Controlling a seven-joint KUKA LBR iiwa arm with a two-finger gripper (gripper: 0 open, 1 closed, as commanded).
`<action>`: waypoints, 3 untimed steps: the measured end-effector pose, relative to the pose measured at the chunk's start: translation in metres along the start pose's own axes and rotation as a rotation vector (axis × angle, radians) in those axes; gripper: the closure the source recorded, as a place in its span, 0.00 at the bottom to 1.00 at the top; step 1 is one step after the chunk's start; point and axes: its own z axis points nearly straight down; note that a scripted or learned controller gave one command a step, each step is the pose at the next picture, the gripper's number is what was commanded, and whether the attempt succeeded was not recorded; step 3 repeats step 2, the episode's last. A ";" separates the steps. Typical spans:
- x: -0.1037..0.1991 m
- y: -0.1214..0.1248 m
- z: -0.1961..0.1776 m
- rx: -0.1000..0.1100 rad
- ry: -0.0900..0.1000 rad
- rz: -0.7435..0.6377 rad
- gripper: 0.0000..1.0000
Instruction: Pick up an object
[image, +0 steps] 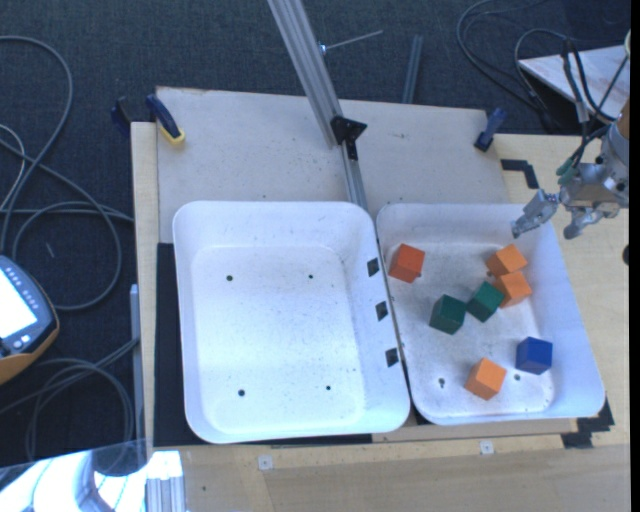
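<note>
Nearest the camera, an orange cube (486, 378) and a blue cube (534, 355) lie in the right bin (570, 300) with two green cubes (449, 313) and three more orange ones, while the claw (553, 222) hangs open and empty over that bin's far right edge.

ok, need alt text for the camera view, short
A robot gripper with open fingers hovers over the far right corner of the right white bin, holding nothing. That bin holds four orange cubes, two green cubes and a blue cube. The left bin sits beside it.
</note>
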 end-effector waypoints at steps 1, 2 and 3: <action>0.000 0.000 0.000 0.000 0.000 0.000 0.00; 0.000 0.000 0.000 0.000 0.000 0.000 0.00; 0.000 0.000 0.000 0.000 0.000 0.000 0.00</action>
